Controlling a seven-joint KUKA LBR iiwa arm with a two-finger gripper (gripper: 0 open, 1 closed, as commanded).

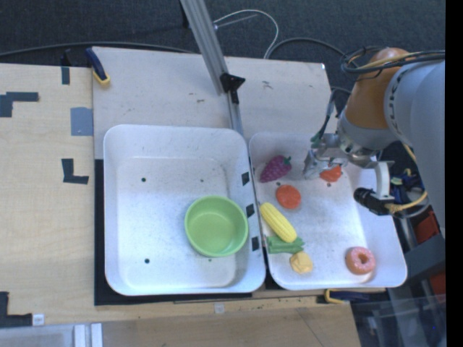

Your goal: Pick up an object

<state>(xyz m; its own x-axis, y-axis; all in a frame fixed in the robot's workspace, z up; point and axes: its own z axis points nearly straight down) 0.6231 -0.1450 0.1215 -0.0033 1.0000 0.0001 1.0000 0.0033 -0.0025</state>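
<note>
While the grey arm (405,100) reaches in from the right side of the bench, its gripper (323,166) hangs low over the far part of the right bin (383,255), close to that bin's far edge. A small orange-red object (332,173) sits right at the fingertips, just toward the right edge from them; whether it is actually between the fingers or merely beside them cannot be told, and the fingers' spread is likewise unclear at this angle.

Several toy foods lie on the right bin's floor. A purple bunch of grapes (275,168) rests near the far left corner, just beside the gripper on its left. An orange-red tomato-like ball (288,196) lies a little nearer, between the grapes and a yellow corn cob (278,223), which stretches at a slant along the left edge. The cob's green husk (285,246) points toward the near edge, and a small yellow lump (301,263) sits just beside it near the near edge. A pink doughnut (359,260) rests close to the near right corner, well apart from the rest.

The left bin (130,194) carries a green bowl (215,226), upright, toward its near right corner. A slanted metal pole (206,38) crosses the far side of the bench, ending at the gap between the two bins.
</note>
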